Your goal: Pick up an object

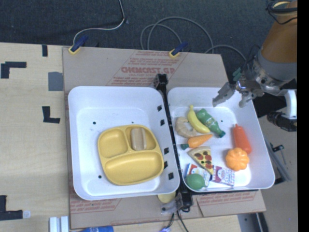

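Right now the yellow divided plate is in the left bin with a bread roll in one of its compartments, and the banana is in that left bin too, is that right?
Not quite. The banana lies in the right bin, among the other toy food. The rest holds: the camera view shows the yellow divided plate in the left bin, with the bread roll in one of its small compartments.

The right bin point(258, 129) holds a cluster of toy foods. A yellow banana point(195, 121) lies diagonally near the middle, touching a green bottle point(210, 122) on its right and a beige ring-shaped piece point(183, 126) on its left. Below them an orange carrot point(200, 140) lies nearly flat, with a pizza slice point(202, 157) beneath it. A red-orange sausage point(241, 137) lies along the right side above a small orange pumpkin point(237, 159). A green round fruit point(195, 181) and a printed packet point(222, 176) rest at the front.
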Controlling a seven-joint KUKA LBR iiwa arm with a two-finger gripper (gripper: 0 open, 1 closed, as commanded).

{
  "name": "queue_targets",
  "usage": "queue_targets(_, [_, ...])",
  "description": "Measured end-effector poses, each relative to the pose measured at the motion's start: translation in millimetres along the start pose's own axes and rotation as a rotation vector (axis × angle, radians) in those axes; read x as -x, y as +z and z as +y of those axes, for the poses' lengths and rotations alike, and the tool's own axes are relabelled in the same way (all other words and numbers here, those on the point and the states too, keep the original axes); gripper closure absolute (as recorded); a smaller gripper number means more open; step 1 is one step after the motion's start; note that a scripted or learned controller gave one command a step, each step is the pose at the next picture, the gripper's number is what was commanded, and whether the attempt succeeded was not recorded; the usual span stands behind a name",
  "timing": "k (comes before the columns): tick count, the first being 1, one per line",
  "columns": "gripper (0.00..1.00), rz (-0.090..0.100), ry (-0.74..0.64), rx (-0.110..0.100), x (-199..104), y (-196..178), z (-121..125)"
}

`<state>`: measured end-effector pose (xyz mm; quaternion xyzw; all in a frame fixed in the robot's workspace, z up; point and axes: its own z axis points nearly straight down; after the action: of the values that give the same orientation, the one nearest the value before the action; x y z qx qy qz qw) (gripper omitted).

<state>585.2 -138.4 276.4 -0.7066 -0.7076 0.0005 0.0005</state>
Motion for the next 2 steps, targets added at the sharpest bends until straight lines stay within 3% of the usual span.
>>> queue_targets(1, [0.00, 0.002, -0.003, -0.006, -43, 73, 28])
queue_targets(2, [0.00, -0.007, 0.000, 0.014, -16, 172, 44])
